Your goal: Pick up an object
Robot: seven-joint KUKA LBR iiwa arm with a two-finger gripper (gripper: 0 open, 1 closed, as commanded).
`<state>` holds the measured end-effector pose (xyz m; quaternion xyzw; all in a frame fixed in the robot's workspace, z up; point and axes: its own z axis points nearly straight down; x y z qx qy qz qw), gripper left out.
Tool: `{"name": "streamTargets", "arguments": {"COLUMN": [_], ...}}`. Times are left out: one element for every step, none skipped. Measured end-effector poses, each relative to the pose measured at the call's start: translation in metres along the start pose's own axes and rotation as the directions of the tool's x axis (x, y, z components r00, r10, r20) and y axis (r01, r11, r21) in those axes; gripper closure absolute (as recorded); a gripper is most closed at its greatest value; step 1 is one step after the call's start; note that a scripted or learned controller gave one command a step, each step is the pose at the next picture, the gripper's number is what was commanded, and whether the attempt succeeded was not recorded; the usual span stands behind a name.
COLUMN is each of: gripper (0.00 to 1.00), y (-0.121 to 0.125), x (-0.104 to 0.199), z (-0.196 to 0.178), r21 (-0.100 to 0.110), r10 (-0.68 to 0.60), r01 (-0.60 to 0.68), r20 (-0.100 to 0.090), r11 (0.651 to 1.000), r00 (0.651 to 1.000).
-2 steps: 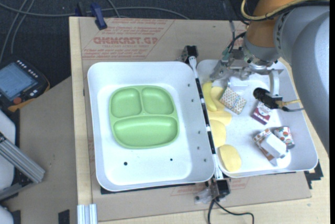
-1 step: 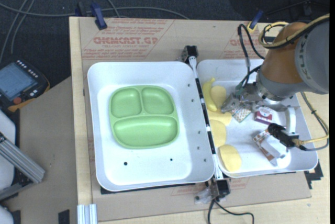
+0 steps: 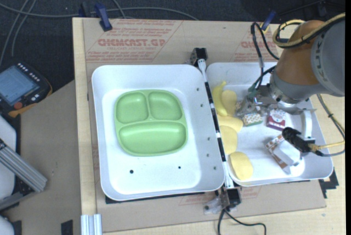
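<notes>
My gripper (image 3: 254, 103) is down in the right bin (image 3: 312, 171), near its middle, under the grey wrist with the orange band. Just below it lies a small speckled block (image 3: 251, 118), touching or almost touching the gripper. To the right of that sits a red and white packet (image 3: 276, 118). Several yellow plastic fruit pieces lie along the bin's left wall: one at the top (image 3: 225, 100), one in the middle (image 3: 229, 127) and a round one at the bottom (image 3: 241, 165). The wrist hides what is directly beneath the gripper.
The left bin (image 3: 104, 135) holds a green divided plate (image 3: 150, 122). A black clamp (image 3: 198, 55) sits where the bins meet at the back. Bare bin floor shows at the right bin's lower middle. A blue clip (image 3: 102, 16) and cables lie beyond the bench.
</notes>
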<state>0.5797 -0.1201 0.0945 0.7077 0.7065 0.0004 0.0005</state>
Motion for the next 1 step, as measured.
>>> {"name": "streamTargets", "arguments": {"gripper": [1.0], "y": [-0.0333], "x": [0.0632], "z": [-0.0904], "r21": [0.0], "r10": [-0.003], "r01": [0.003], "r20": [-0.001], "r11": [1.0], "r00": [1.0]}}
